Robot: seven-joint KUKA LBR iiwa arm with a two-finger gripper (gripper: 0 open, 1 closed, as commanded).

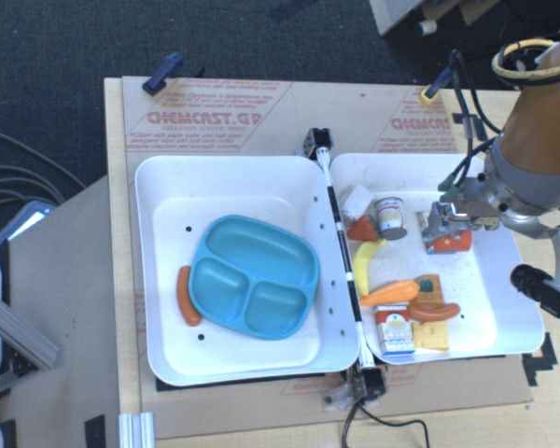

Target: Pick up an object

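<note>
- Pincer [445,230] hung low in the right bin [513,334], near its back right part, directly over a small red-orange object [451,243]. Whether it was open, closed or gripping could not be told; the metal head hid the tips.
- Red-orange object lay on the bin floor at the pincer's foot, touching or just beneath it. No part of it was seen clamped, so no hold is claimed.
- Judged step: the descent-and-grasp stage of the pick, with the lift not yet done.
- Next move, as a judgement: close squarely on the red-orange piece, then rise straight up, keeping clear of the tin can [389,218] just to its left.
- Red-orange object's long axis ran roughly left-right across the view, slightly tilted. Which end led could not be told, being half hidden.
- Other contents of the right bin: a banana [362,264], a carrot [390,292], a sausage [432,313] and a small carton [396,333], clustered toward the front, apart from the pincer.
- Left bin [159,194] held a blue divided plate [252,275] with a second sausage [188,296] beside its left edge.
</note>
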